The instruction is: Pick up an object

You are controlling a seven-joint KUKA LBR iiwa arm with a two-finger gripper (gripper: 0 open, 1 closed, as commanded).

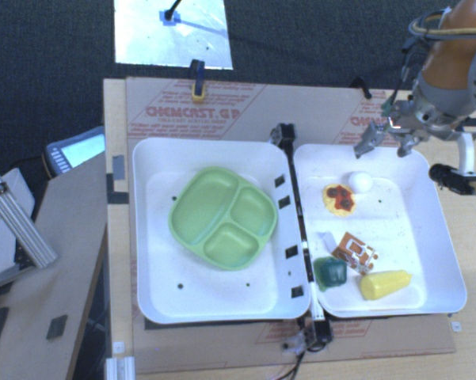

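Two shallow white bins side by side on the counter [119, 236], over a sheet of brown cardboard [245, 109] printed in red. In the left bin [154, 172]: a pale green divided plate [222, 218] with three compartments, lying flat near the middle, slightly turned. In the right bin [439, 236]: a white ball [359, 182] toward the far side, touching or just beside a flat yellow piece with red blotches [339, 199]; nearer the front, an orange-and-white patterned piece [356, 251], tilted; just beside it on the left, a dark green block [330, 273] close to the divider between the bins; to the front right, a yellow wedge [385, 283] lying on its side. Along the divider, a row of small black clips [289, 204].

At upper right, the grey arm [459, 38] with its orange band, reaching in above the far rim of the right bin. Pincer [388, 142] hanging over that far rim, fingers spread apart, released, nothing between them. White ball nearest to it, yet apart from the fingertips.

Beyond the bins, on dark carpet, a shiny silver sheet [170, 22] with a small blue mark. A yellow clamp [198, 81] on the far edge of the cardboard. At left, a slanted metal rail [16, 212].
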